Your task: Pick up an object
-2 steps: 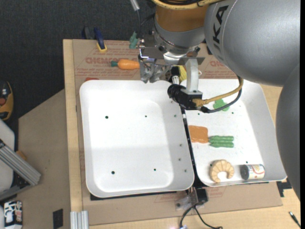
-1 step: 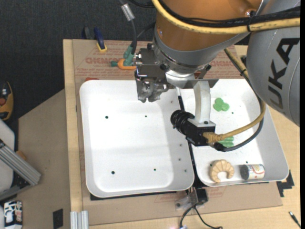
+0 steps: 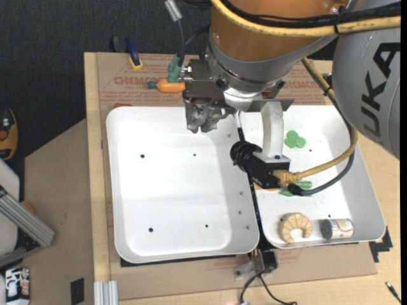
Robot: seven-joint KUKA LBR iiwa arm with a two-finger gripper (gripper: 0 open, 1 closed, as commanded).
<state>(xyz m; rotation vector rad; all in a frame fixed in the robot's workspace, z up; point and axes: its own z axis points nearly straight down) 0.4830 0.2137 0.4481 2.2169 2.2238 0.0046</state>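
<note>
Progress looks slight so far: the tool (image 3: 202,121) hangs over the upper right corner of the left bin (image 3: 127,189), near the middle top of the frame, and nothing shows between its fingers, which sit close together with only a narrow gap as far as the slanted view lets me judge. The things worth picking lie in the right bin (image 3: 365,202): a tan croissant-shaped toy (image 3: 296,225) and a small cylindrical can (image 3: 336,228) lie just beside each other at that bin's lower edge, a green leafy piece (image 3: 294,139) lies nearer its upper middle, and another green bit (image 3: 301,186) peeks out beneath the yellow hose (image 3: 324,164) at the bin's centre. An orange carrot-like toy (image 3: 169,86) rests outside the bins on the table (image 3: 95,138), toward the upper left of the tool. Since the tool is well apart from all of them, I judge that choosing a target, descending and closing on it are all left to do.
</note>
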